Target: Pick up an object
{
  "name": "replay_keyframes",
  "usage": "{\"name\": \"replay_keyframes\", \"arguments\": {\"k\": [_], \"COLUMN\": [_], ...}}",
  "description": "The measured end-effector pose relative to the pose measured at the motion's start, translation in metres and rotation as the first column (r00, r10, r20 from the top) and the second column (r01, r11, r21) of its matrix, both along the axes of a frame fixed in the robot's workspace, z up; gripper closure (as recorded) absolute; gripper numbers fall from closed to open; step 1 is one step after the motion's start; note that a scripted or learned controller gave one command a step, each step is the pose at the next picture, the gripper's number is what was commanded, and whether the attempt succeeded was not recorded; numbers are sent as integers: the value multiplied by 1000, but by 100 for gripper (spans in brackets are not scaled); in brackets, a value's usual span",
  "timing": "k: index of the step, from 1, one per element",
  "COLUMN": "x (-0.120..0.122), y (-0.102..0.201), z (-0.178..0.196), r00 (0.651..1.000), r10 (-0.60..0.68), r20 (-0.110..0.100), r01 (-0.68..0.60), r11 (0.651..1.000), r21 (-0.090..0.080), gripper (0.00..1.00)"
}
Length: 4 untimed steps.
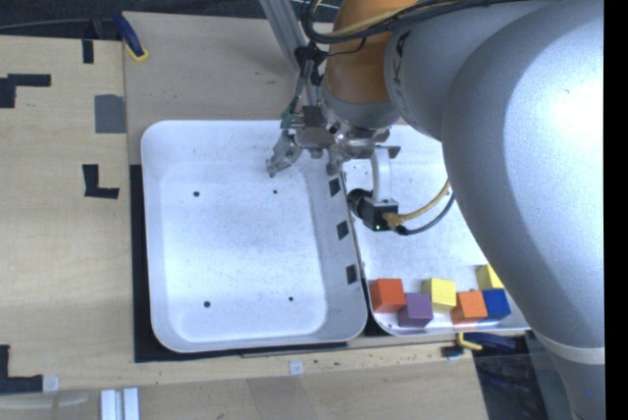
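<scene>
Claw position: you have the grey two-finger gripper (pixel 285 156) hanging over the far right corner of the shallow white plastic left bin (pixel 235 310), just beside the divider between the two bins

Claw state: you can see its thin dark fingers (pixel 276 162) splayed apart with nothing between them; it carries no block

Where the blocks lie: from the claw, every candidate sits toward the near edge of the bench and across the divider, in the near corner of the shallow white right bin (pixel 417 148), well apart from the fingertips

Nearest candidate: the small orange cube (pixel 389 293) is the closest of the cluster to the claw, on the side of the group facing the divider

Its neighbours: the small purple cube (pixel 417 307) touches or nearly touches it on the near side; beyond come the small yellow cube (pixel 443 291), a second orange cube (pixel 470 305) and a small blue cube (pixel 496 303)

Long axis: none to speak of, since the blocks look cubic; you would judge approach by the free faces instead

Look of the things: solid-coloured, matte, sharp-edged blocks packed tight, partly hidden by the large grey arm (pixel 530 143) at the far end of the row

Judgement: your coming move turns on crossing the divider toward the near edge; crowding could block a finger
</scene>
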State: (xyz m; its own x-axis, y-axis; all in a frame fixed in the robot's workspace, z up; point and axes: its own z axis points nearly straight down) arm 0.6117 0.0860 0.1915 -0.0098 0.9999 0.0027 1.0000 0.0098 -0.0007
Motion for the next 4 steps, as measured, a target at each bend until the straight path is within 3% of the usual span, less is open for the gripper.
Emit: {"name": "replay_keyframes", "arguments": {"k": [1,2,3,4], "x": [18,4,1,-25], "y": [-53,6,-79,-76], "z": [0,0,0,0], "r00": [1000,1000,1000,1000], "r10": [-12,-3,-17,-11], "r20": [0,-2,-2,-3], "r01": [12,3,17,11], "r11": [1000,1000,1000,1000], "r21": [-5,-2,-7,-4], "gripper": [0,0,0,0]}}
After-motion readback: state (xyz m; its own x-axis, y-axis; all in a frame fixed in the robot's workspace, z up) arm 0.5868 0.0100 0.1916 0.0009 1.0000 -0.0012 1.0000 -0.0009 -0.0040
